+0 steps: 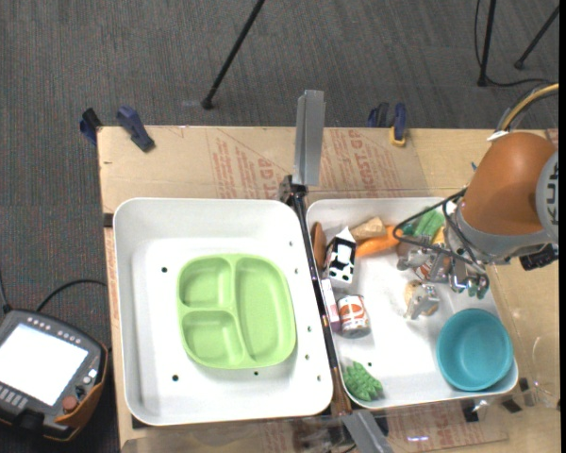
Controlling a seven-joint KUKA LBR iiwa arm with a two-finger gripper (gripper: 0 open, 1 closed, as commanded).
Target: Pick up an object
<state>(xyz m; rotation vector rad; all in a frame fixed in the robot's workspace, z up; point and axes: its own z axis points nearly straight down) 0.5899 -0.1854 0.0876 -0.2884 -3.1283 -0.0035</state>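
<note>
The claw [426,286] hangs low over the right bin [396,385], and whether it stands wide, narrow or closed on something cannot be told from this slanted view. A small pale object [419,300] lies directly beneath it, the likeliest target. The blue bowl [474,349] sits just below and to its right, the carrot [381,245] up and to its left, the cow-patterned carton [341,259] and the can [352,315] further left. The risk, as a judgement: the pale object is small and low, so a closing grip could slip off it or nudge it against the bowl's rim, and the claw would rise with nothing
</note>
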